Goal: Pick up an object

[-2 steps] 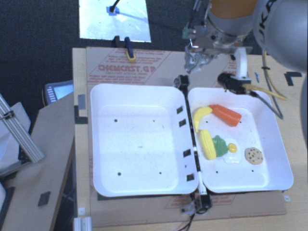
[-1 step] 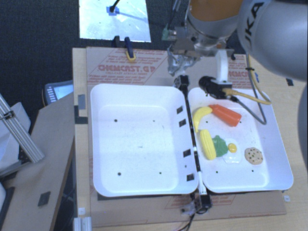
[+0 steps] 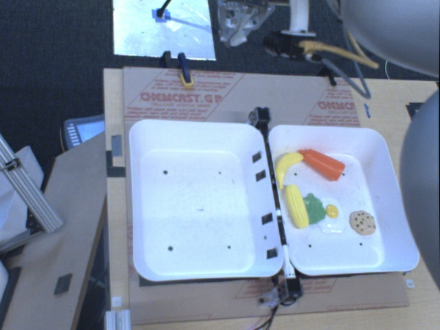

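Note:
The right bin (image 3: 392,184) holds several toy foods. A yellow banana (image 3: 287,165) lies by its left wall, with an orange carrot (image 3: 322,163) just to the right. Below them, a yellow corn cob (image 3: 296,205) lies against a green leafy piece (image 3: 315,208). A small fried egg (image 3: 331,214) and a brown cookie (image 3: 362,222) sit further right. My gripper (image 3: 236,26) hangs high at the top of the view, beyond the bench's far edge and well away from both bins, with nothing seen in it.
The left bin (image 3: 137,184) sits beside the right one, joined by a black clipped divider (image 3: 269,191). A shiny metal sheet (image 3: 161,19) lies at the top left. Cables and a yellow hose (image 3: 337,50) trail from the arm at the top right.

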